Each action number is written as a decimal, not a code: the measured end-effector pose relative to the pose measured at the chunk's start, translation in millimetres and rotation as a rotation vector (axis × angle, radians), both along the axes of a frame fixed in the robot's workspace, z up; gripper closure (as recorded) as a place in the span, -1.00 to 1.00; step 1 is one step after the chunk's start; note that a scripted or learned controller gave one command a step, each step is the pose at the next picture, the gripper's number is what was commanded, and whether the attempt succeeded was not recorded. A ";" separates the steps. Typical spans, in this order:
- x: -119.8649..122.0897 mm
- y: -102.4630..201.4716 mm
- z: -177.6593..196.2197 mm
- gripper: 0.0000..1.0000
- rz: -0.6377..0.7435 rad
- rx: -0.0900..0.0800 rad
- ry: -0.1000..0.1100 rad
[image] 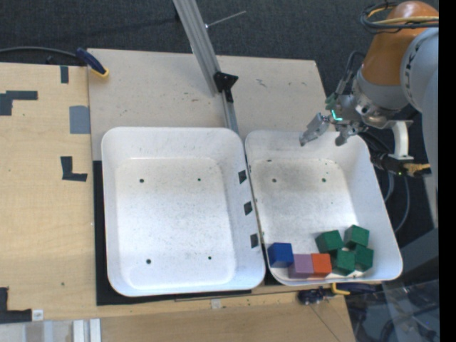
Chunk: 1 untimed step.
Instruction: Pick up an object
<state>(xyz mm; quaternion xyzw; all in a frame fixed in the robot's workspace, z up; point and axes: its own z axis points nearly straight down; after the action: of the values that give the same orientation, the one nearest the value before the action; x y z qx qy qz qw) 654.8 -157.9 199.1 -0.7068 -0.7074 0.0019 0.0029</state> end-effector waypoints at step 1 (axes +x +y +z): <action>1.1 -0.2 3.5 -1.00 0.002 -0.003 -0.005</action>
<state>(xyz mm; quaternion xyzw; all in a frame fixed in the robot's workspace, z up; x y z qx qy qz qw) 655.9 -158.0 202.6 -0.7063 -0.7079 0.0011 0.0003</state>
